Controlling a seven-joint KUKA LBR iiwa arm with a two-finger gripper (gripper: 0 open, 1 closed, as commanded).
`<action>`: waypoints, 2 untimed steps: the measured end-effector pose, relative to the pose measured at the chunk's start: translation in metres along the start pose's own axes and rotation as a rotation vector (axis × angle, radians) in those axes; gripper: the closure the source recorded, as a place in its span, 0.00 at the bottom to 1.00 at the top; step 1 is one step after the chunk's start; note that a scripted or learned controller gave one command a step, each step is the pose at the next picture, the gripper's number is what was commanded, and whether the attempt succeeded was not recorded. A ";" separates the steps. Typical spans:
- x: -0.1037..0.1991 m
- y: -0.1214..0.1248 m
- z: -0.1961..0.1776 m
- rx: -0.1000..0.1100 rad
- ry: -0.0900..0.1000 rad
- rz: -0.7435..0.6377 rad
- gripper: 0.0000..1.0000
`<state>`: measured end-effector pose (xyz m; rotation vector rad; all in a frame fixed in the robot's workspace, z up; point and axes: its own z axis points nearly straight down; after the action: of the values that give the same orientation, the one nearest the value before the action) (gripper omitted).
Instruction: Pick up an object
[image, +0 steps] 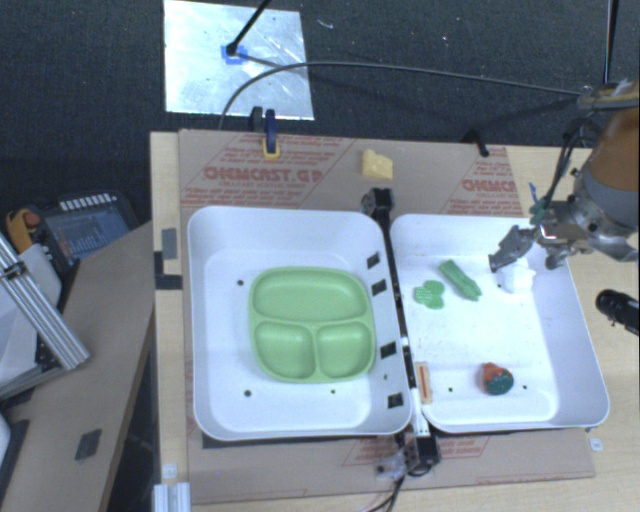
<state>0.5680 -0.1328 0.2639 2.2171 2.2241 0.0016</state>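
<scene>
Round orange-and-teal small object (497, 379) sits in the right white shallow bin (570, 330), near its front edge, toward the front right corner. Same bin, closer to its left wall: flat green leaf-shaped piece (430, 294), and just beside it, toward the back, a long green ridged pod-like piece (461, 279) lying at a slant. The two look touching or nearly so, can't tell which. Small white object (517, 279) lies near the bin's back right area, pale against the bin floor and hard to make out.

Pincer (520, 252) of the grey arm (610, 200) hangs over the right bin's back right part, right above that white object. Dark fingers (506, 250) show, but whether they're spread or closed, or gripping anything, can't tell.

Left white shallow bin (215, 300) holds a light green three-compartment plastic tray (311, 323), roughly centred, with one big compartment toward the back and two small toward the front.

On the table behind the bins, near the back edge: a yellow foam-like block (377, 164) and a blue-and-yellow clamp (269, 133).
</scene>
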 end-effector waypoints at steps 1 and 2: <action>-0.010 0.002 0.053 0.003 0.000 0.003 0.00; -0.015 -0.005 0.110 0.002 0.001 0.003 0.00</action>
<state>0.5628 -0.1481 0.1539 2.2215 2.2226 -0.0004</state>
